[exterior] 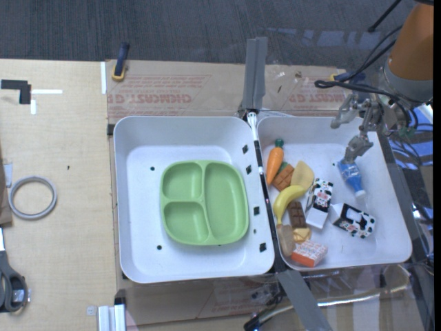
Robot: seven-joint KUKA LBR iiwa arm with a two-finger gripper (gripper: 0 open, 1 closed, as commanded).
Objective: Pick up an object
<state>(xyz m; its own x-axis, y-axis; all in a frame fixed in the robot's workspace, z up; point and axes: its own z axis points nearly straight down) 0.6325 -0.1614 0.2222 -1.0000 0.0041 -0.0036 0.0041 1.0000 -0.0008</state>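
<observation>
Arm: I see it enter from the right, with the orange band at the top right corner.
Gripper (360, 138): it hangs over the back part of the right bin (396, 205), just above the small blue bottle (351, 178).
Fingers: I cannot tell if they are wide or narrow; nothing shows clearly between them.
Blue bottle: it lies on the floor of the right bin, near the back right side, a little apart from the other things.
Other things in right bin: a carrot (275, 161), a banana (287, 200), two black-and-white cartons (319, 203) (355, 221), and a red-and-white package (307, 254) at the front.
Left bin (134, 205): it holds a green divided plate (204, 202) with three compartments.
Desk (55, 136): I see a grey tape ring (31, 197) on its left part.
</observation>
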